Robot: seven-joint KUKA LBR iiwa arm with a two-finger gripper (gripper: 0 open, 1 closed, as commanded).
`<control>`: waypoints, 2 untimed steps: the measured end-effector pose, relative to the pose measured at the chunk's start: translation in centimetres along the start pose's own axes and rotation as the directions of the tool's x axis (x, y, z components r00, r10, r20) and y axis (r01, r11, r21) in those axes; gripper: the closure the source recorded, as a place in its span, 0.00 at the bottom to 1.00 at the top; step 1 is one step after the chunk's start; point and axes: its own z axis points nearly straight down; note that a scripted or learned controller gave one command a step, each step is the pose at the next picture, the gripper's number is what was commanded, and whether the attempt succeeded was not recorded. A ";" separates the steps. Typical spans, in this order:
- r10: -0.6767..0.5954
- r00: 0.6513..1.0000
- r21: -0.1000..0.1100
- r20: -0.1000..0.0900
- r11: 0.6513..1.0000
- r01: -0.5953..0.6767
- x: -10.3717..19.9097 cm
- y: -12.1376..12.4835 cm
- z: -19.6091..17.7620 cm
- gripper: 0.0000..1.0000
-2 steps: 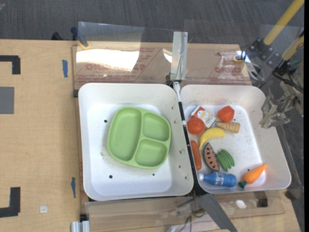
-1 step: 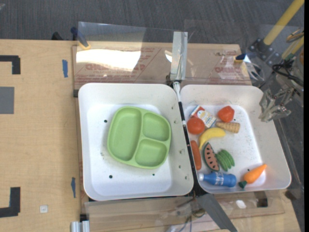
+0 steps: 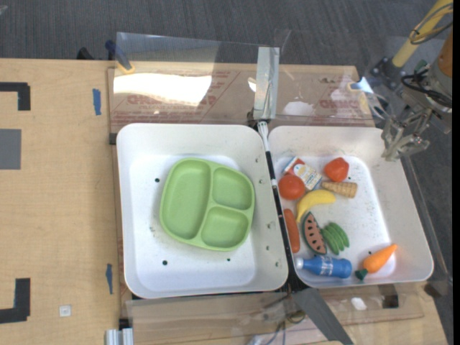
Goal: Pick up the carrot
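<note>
Tan bench top under two white bins side by side, dark floor behind, clear panels standing at the back edge. Left bin [image 3: 136, 192] holds a green divided plate [image 3: 208, 204], three compartments, nothing in them. Right bin [image 3: 402, 214] holds the toy food.

Carrot [image 3: 379, 258] lies in the near right corner of the right bin, orange body tilted, green tip toward the lower left, just beside the blue bottle [image 3: 326, 267], which lies on its side along the near wall. Also there: watermelon slice [image 3: 313, 233], green leafy piece [image 3: 336, 236], banana [image 3: 315, 200], two red tomatoes [image 3: 291, 186] and [image 3: 336, 169], a bread-coloured stick [image 3: 340, 188], a small carton [image 3: 297, 169], a hot dog [image 3: 291, 228] along the left wall.

My pincer [image 3: 404, 141] hangs over the far right corner of the right bin, outside or right at its rim. Cannot tell whether it is open or closed, too blurred. Nothing visibly gripped. Carrot is well apart from it, toward the camera along the bin's right side.
</note>
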 end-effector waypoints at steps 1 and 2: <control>-0.259 0.966 0.002 0.001 0.966 0.259 -1.8 -1.5 -2.7 1.00; -0.255 0.967 0.012 0.010 0.967 0.255 -2.0 -1.6 -4.0 1.00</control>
